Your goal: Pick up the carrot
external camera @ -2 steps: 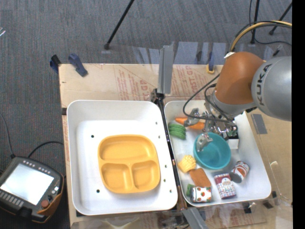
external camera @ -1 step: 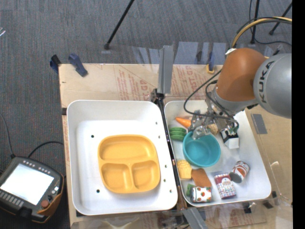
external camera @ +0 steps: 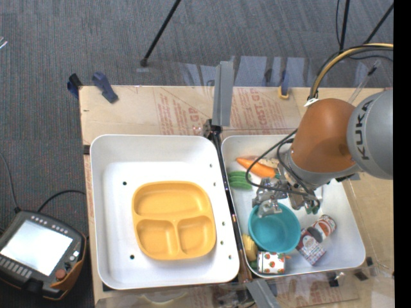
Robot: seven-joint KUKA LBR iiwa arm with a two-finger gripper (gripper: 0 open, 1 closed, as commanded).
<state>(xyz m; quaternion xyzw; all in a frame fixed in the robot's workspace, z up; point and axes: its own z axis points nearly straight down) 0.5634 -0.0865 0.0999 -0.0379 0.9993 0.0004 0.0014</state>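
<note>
— Grey carpet all round, a plywood bench in the middle, and the two white bins side by side on it. What's in them?

— In the left bin, a yellow divided plate. The right bin is crowded: a teal bowl, a small can lying on its side, a little white carton with red spots, something green, and the carrot near the bin's far left corner.

— And the arm?

— It reaches in from the right, its orange band over the bin. The gripper hangs just above the far rim of the bowl, near the carrot but not on it. Whether it is spread or closed I cannot tell (the metal parts blur together there), and nothing shows between them.

— So which step is this?

— The approach, I'd judge; the carrot lies untouched on the bin floor. Next the gripper must shift toward the far left corner, line up across the carrot's width, and descend without snagging the green piece beside it or the bowl.
</note>
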